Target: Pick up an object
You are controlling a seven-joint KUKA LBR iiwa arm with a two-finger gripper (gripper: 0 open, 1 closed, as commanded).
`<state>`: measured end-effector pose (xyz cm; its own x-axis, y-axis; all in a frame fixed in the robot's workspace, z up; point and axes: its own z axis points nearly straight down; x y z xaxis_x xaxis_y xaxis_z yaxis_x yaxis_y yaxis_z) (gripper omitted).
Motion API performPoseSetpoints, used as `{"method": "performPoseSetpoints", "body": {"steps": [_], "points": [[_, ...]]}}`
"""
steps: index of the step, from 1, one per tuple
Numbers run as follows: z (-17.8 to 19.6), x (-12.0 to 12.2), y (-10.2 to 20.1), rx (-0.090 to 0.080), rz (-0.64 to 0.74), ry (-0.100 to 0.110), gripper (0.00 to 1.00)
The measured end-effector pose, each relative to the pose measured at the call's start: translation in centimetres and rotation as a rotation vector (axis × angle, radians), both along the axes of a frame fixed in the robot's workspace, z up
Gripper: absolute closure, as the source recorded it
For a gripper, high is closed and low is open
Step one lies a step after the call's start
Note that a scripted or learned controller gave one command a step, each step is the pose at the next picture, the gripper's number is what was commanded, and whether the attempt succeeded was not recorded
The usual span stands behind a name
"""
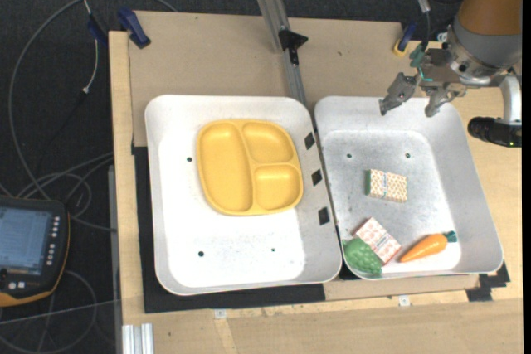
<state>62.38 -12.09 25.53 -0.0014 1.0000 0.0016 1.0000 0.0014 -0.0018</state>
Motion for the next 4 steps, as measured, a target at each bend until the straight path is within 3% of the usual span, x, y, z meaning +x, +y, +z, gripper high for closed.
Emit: {"method": "performPoseSetpoints", "body": {"steps": [1, 3, 4], "points": [[0.0, 0.0, 0.0, 0.000, 0.000, 0.000, 0.00], [-12.4, 0.3, 0.2, 0.001, -0.001, 0.007, 0.00], [-16.5, 0.2, 0.3, 0.000, -0.001, 0.005, 0.00]]}}
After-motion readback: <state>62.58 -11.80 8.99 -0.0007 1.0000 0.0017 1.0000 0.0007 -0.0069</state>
